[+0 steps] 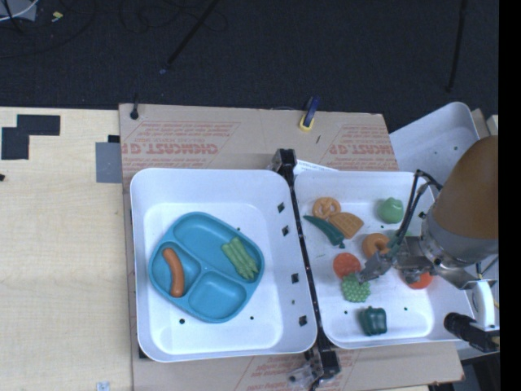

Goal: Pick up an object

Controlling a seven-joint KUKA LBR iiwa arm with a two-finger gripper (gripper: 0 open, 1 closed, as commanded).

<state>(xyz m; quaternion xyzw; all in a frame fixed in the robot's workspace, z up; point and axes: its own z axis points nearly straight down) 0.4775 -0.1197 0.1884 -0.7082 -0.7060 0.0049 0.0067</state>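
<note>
The left bin [155, 332] holds a blue divided tray [203, 293], which serves as a sorted store: a sausage [173, 271] lies in one compartment and green beans [241, 257] in another, each apart from the other. The right bin [411, 326] is the loose pile to pick from, with toy foods scattered so that each has room around it. There the gripper [376, 269] sits low among them, just beside a red tomato [347, 264] and above a green broccoli-like piece [355, 288], an orange ring [376, 243] touching its upper side. Whether the jaws stand open or closed I cannot tell, and nothing shows clamped in them. The likeliest target, the tomato, looks small, round and smooth, so it could roll off a loose pinch.
</note>
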